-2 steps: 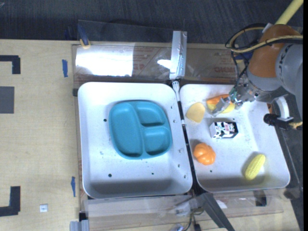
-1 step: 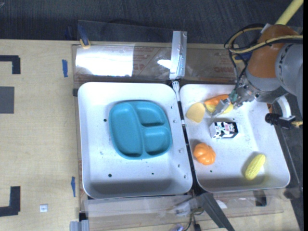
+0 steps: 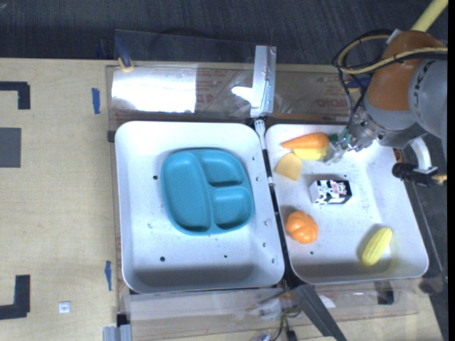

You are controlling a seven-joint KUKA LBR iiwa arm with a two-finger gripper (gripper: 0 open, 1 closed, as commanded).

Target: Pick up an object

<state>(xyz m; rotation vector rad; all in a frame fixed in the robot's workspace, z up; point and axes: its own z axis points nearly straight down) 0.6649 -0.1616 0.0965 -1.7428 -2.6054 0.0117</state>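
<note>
Overhead view of two white bins on a tabletop. The left bin point(image 3: 135, 190) holds a blue divided tray point(image 3: 207, 189). In the right bin point(image 3: 405, 219), the jaws point(image 3: 340, 145) sit at the far end just beside a carrot point(image 3: 306, 143); whether they are apart cannot be told. Nearby: pale yellow wedge point(image 3: 288, 166), black-and-white toy point(image 3: 332, 191), small orange pumpkin point(image 3: 301, 227), corn cob point(image 3: 376, 245).

Grey arm point(image 3: 434, 94), orange band point(image 3: 398, 77) above wrist, black cables looping, small metallic hand point(image 3: 340, 145).
</note>
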